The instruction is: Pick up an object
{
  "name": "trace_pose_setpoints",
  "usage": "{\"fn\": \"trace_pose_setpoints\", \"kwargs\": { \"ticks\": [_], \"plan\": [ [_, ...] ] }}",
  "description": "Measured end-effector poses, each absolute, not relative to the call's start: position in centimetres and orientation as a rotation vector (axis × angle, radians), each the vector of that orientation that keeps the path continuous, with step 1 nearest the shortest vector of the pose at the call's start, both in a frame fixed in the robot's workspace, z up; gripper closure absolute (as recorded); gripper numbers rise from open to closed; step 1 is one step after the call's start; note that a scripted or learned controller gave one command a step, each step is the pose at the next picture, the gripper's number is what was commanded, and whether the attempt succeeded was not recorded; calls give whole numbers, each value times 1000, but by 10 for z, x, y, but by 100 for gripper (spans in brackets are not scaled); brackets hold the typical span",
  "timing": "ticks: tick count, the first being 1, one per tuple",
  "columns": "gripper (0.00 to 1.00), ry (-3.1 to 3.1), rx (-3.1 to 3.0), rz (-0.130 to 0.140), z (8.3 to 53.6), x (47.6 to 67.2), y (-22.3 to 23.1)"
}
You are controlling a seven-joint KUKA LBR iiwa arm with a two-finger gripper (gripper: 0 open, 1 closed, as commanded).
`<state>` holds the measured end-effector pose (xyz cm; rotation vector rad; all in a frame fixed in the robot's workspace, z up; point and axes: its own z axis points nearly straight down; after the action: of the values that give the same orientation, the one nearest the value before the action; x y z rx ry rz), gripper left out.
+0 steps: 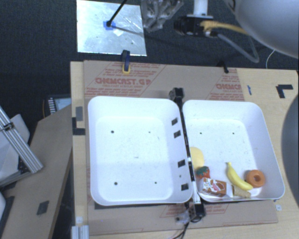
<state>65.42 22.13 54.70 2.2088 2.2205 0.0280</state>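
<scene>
The right bin (pixel 224 116) holds a small pile in its near corner. A yellow banana (pixel 236 176) lies beside an orange ring-shaped toy (pixel 255 178). A pale yellow round piece (pixel 196 156) rests against the bin's left wall, with a small red item (pixel 202 172) just below it. A red and white packet (pixel 214 186) and a tan piece (pixel 241 192) lie at the front wall. My gripper (pixel 160 14) hangs blurred at the top edge of the camera view, high above the bench and far behind both bins, holding nothing that I can see.
The left bin (pixel 96 140) sits beside the right one, joined by a black clipped seam (pixel 183 149). A shiny metal sheet (pixel 111 27) lies on the dark floor behind. Grey arm links (pixel 268 21) and a yellow cable (pixel 224 27) cross the top right.
</scene>
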Motion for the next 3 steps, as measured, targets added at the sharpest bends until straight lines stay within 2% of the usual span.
{"fn": "trace_pose_setpoints", "kwargs": {
  "ticks": [1, 2, 3],
  "plan": [
    [100, 2221, 2226, -10, 449, 669, 185],
    [100, 2226, 2218, -2, 408, 668, 194],
    [100, 2230, 2214, 1, 386, 668, 237]
  ]
}}
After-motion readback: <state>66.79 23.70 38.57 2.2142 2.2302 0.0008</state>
